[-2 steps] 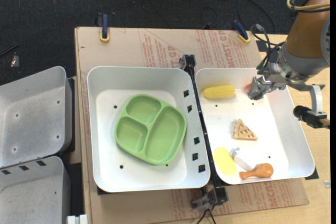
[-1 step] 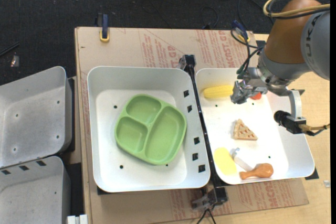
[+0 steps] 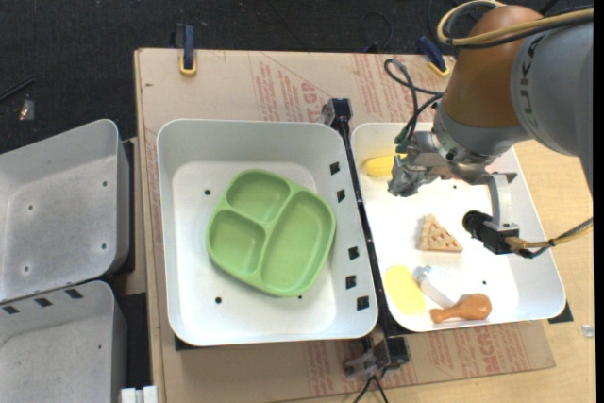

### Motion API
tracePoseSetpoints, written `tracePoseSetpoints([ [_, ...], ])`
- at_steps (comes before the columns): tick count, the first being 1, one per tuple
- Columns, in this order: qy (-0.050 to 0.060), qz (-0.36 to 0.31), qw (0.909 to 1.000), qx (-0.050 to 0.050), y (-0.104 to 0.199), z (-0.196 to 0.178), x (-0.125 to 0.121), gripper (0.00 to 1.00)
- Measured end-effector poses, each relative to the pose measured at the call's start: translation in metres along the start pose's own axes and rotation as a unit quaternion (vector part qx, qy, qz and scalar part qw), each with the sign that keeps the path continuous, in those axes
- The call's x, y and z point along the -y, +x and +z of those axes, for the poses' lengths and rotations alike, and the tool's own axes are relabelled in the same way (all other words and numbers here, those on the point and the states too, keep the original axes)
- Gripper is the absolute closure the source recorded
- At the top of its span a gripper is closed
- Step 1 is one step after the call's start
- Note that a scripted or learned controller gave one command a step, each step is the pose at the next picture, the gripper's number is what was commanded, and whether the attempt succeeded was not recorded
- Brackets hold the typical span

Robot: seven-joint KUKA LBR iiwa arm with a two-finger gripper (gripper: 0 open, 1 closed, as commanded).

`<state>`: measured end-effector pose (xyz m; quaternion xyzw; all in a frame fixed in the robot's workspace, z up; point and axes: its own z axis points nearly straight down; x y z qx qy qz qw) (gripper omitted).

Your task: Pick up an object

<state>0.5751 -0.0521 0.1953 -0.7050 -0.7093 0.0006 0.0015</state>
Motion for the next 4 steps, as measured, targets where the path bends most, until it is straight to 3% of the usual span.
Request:
tracePoseSetpoints([
  [3,0.0,-0.001,1.0,0.0,0.139,-0.009,0.032,1.0],
  [4,-0.001,0.002,1.0,0.001,0.136,-0.009,0.032,0.0],
])
